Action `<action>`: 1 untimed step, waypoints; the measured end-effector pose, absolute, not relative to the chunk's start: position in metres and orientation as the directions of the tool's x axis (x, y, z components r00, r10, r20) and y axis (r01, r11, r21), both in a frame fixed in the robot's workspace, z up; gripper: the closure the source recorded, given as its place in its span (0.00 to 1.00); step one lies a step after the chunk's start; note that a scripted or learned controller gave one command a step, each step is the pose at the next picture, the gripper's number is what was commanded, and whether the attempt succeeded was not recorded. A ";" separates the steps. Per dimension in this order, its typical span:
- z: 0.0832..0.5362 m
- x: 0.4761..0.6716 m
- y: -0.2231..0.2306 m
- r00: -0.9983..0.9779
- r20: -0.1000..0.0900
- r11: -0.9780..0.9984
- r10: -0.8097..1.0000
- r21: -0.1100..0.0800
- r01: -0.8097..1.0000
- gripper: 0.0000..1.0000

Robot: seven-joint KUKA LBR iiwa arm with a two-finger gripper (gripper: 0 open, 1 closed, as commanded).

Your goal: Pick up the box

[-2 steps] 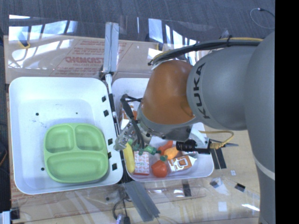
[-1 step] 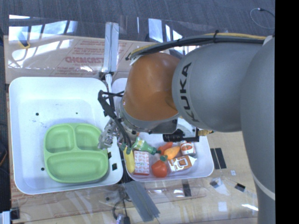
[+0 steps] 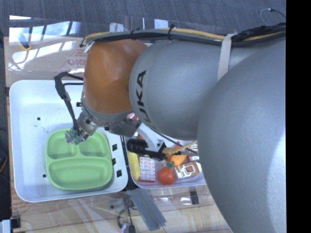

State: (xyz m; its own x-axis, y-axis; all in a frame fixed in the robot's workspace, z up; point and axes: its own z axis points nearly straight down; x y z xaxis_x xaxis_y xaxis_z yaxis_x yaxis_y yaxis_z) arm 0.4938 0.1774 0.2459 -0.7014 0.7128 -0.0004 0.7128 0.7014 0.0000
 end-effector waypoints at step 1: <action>0.116 0.496 0.123 -0.776 -0.004 0.776 0.631 0.007 0.631 1.00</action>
